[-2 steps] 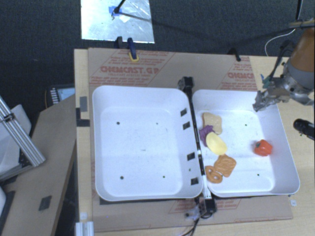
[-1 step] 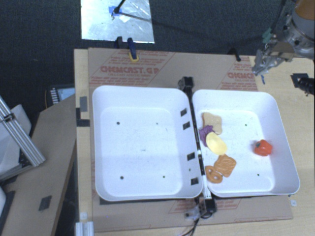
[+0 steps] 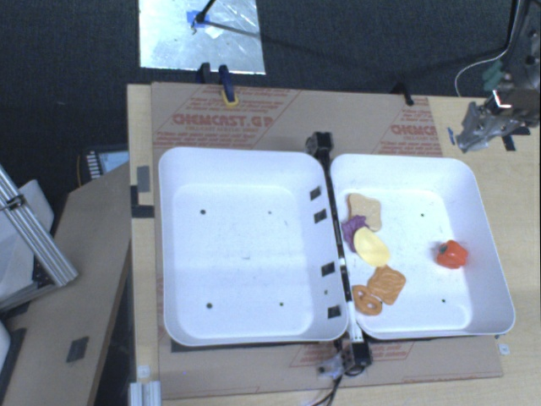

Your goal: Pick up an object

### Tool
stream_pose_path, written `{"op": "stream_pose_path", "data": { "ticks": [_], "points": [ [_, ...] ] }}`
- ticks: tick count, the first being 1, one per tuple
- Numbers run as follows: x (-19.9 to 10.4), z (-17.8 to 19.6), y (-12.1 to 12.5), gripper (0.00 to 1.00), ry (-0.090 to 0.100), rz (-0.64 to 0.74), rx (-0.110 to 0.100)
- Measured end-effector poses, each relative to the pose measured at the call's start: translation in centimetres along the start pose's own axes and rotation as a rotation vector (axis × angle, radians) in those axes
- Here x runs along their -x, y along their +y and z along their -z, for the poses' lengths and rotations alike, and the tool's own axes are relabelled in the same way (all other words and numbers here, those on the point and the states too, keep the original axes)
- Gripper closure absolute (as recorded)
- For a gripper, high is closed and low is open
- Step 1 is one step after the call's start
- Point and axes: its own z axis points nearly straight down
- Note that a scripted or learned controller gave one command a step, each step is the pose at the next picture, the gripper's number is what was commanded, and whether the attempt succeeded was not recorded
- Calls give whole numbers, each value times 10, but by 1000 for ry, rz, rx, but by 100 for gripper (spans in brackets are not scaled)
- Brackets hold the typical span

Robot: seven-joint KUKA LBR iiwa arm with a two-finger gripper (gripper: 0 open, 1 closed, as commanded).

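1. Tool (image 3: 473, 134), at the upper right, hangs beyond the far rim of the right bin (image 3: 483, 205); whether it is spread or pressed together cannot be told.
2. Red object (image 3: 451, 255) lies alone in that bin, nearer the viewer than the tool and almost directly below it in frame.
3. Yellow piece (image 3: 370, 247) and its neighbours cluster against the bin's left wall, well apart from the tool.

Below-left of the gripper (image 3: 475, 134): smooth matt white plastic bins (image 3: 245, 163), printed brown cardboard underlay (image 3: 279, 112), glossy red toy pepper (image 3: 451, 254); farther left, crinkled shiny foil sheet (image 3: 169, 24).
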Motion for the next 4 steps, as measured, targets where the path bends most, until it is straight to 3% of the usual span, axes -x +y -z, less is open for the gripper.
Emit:
{"op": "stream_pose_path", "data": {
  "ticks": [1, 2, 4],
  "points": [
    [-111, 73, -21, 100, 4, 9, -2],
    [-178, 68, -49, 100, 2, 5, -12],
    [-294, 67, -48, 100, 2, 3, -12]
  ]
}}
